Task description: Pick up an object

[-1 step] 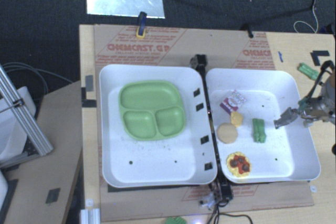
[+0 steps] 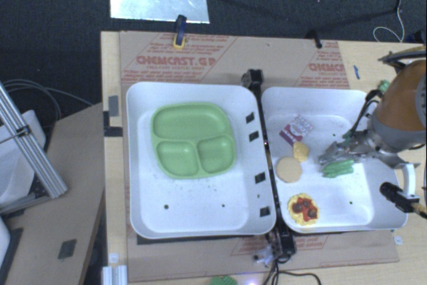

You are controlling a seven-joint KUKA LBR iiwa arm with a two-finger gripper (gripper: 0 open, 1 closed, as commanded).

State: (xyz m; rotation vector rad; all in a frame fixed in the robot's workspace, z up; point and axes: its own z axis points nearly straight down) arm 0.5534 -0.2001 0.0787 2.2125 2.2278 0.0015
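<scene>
there, on the worktop (image 2: 220, 53): left bin (image 2: 143, 210) with a green divided tray (image 2: 193, 140); right bin (image 2: 353, 210) with a small packet (image 2: 295, 129), a yellow piece (image 2: 301, 152), a tan disc (image 2: 289, 170), a pizza toy (image 2: 303, 208) and a green bean pod (image 2: 337, 169). jaws (image 2: 333, 157) low over the bean pod, just beside it; cannot tell how wide, nor whether touching.

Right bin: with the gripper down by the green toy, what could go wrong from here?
The gripper sits at the near end of the green bean-like toy, so a grasp may catch only its tip and slip. The small yellow piece and the round tan cookie lie close by and could be nudged. The white right bin's wall is near the arm's wrist.
</scene>
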